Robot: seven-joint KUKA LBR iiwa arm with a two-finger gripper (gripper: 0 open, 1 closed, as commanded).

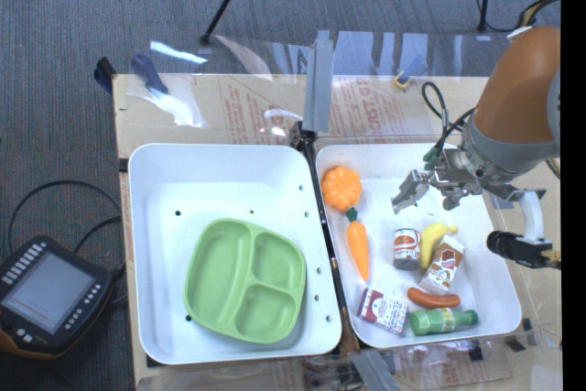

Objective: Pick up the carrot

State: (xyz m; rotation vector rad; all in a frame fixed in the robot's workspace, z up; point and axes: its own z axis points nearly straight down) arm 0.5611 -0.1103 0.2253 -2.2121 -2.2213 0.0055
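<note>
Along the near edge of the right bin (509, 288), a green bottle (443, 320) is seen. The carrot (358, 247) is found by that bin's left edge, just behind a small carton (383, 310), with an orange pumpkin (341, 187) beyond it. Farther back, the gripper (417, 190) is held above the bin floor, fingers spread and nothing between them.

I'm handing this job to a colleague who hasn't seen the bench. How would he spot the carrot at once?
Look in the right white bin, along its left wall. Just below the round orange pumpkin lies the carrot, green top towards the pumpkin. It is the bin's only long, tapered orange piece; the sausage is redder and blunt-ended.
</note>
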